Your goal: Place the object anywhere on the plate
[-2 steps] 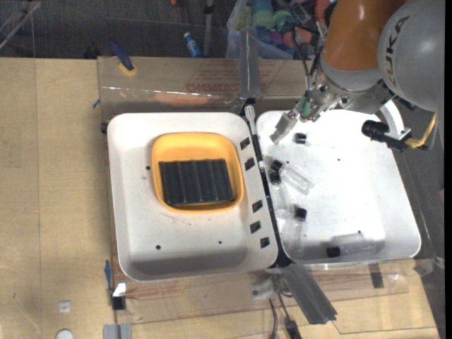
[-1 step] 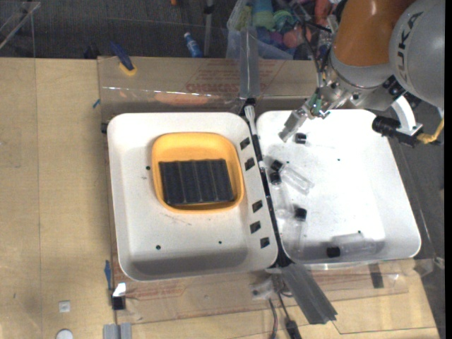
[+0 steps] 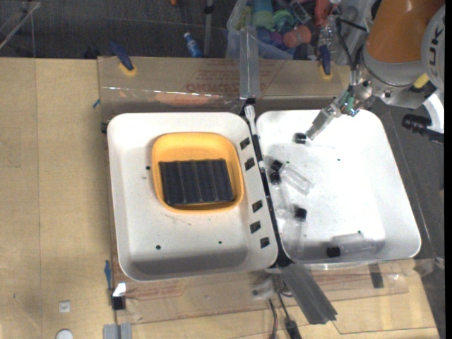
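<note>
Plate: a yellow plate (image 3: 196, 147) sits in the left bin (image 3: 134, 224), slightly toward that bin's far side.
On the plate: a dark ribbed slab (image 3: 195, 181) lies flat across its middle and near part, well inside the rim. This looks to be the object of the task, though the view is too coarse to say what it is.
Pincer: the pincer (image 3: 302, 137) hangs over the far part of the right bin (image 3: 395, 210), at the end of a thin slanted stem below the arm (image 3: 399, 20) with its orange band. I cannot tell whether it is open or closed at this size; only a small dark tip shows, and nothing large is seen at it.
Pincer and slab: well apart, with the divider (image 3: 256, 182) between the two bins lying between them.
Right bin: a few small dark bits (image 3: 299, 213) and some clear plastic pieces (image 3: 296, 180) lie scattered on its floor, none of them near the plate.
Done so far: judging by how things lie, the placing itself seems finished, since the slab rests wholly on the plate.
Left to do: little if anything, provided the slab is indeed the object; at most the arm pulling clear of the worktop (image 3: 49, 189).
</note>
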You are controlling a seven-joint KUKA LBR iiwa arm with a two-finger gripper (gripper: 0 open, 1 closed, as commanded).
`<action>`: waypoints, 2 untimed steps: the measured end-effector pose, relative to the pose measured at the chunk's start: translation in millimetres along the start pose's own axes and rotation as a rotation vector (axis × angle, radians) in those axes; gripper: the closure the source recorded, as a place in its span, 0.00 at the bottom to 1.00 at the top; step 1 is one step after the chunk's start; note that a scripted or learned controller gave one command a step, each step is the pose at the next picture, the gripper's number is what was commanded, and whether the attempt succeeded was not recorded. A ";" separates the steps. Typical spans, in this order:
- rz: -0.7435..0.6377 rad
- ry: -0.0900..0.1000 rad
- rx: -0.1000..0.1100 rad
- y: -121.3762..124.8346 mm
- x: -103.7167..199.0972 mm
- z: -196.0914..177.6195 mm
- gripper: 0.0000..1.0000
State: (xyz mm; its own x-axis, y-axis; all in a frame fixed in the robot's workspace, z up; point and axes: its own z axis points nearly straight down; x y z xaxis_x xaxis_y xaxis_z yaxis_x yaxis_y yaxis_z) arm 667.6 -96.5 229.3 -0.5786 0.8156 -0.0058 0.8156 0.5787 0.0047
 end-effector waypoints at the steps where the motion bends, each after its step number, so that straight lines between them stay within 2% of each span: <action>1: -0.246 0.000 -0.001 -11.2 -16.7 -13.5 0.00; 2: -0.514 0.005 0.001 -44.7 -51.8 17.3 0.00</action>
State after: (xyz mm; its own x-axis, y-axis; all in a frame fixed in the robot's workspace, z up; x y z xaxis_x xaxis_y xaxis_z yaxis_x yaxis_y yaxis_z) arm 661.3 -164.6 212.1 -0.9047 0.4260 -0.0025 0.4260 0.9047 0.0019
